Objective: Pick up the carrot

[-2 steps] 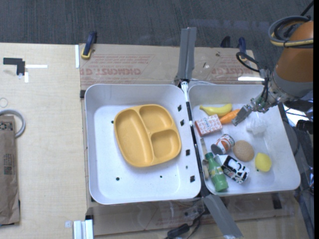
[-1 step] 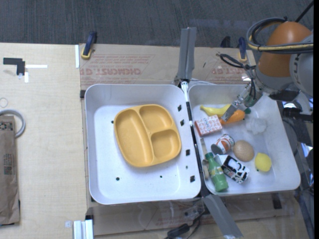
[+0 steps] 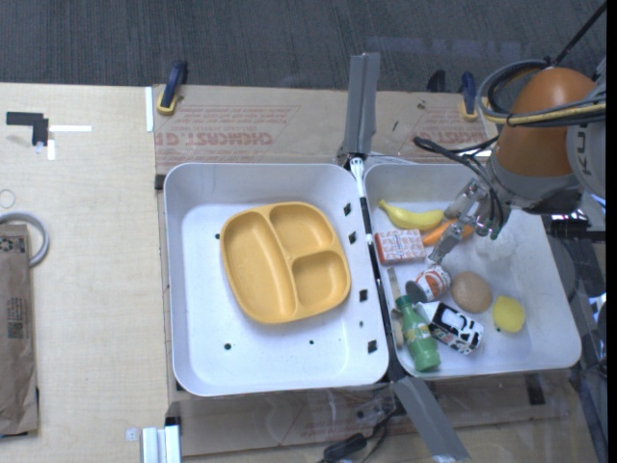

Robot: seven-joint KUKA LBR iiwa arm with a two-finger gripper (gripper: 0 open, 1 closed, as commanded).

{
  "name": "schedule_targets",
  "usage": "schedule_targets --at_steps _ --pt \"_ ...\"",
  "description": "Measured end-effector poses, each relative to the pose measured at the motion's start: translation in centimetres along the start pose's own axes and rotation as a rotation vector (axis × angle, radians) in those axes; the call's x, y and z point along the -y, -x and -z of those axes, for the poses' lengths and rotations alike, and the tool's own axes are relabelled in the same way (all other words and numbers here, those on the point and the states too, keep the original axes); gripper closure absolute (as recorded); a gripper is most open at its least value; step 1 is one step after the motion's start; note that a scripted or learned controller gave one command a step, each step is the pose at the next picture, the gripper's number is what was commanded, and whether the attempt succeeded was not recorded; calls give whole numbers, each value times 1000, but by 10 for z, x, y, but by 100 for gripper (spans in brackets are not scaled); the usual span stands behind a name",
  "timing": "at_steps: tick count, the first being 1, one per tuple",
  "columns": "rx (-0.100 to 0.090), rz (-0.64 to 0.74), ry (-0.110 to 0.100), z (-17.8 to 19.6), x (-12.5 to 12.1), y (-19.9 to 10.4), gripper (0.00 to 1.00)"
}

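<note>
- My left bin point(image 3: 183, 287) holds a yellow plate point(image 3: 285, 259) with three compartments, lying a little toward the back.
- In my right bin point(image 3: 554, 340), a banana point(image 3: 411, 216) lies near the back wall.
- A small red-and-white box point(image 3: 398, 246) sits just in front of the banana, close to the divider.
- A can point(image 3: 431, 283) lies on its side near the middle, beside a brown potato point(image 3: 471, 291).
- A lemon point(image 3: 508, 313) rests to the right of the potato.
- A green bottle point(image 3: 417, 336) lies along the front left, touching a black-and-white toy car point(image 3: 455, 327).
- On the table point(image 3: 87, 258), a brown paper bag point(image 3: 16, 326) lies at the far left.
- Cardboard point(image 3: 260, 123) sits behind the bins.
</note>
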State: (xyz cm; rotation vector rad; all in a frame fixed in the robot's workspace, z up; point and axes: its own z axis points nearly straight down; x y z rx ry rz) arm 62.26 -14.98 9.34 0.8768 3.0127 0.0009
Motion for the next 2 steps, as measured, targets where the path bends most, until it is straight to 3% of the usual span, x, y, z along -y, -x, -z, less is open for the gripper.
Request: schedule_targets --at_steps 1,2 --pt "5 -5 3 11 1 2 100" --pt "0 -182 -1 122 -52 -27 100"
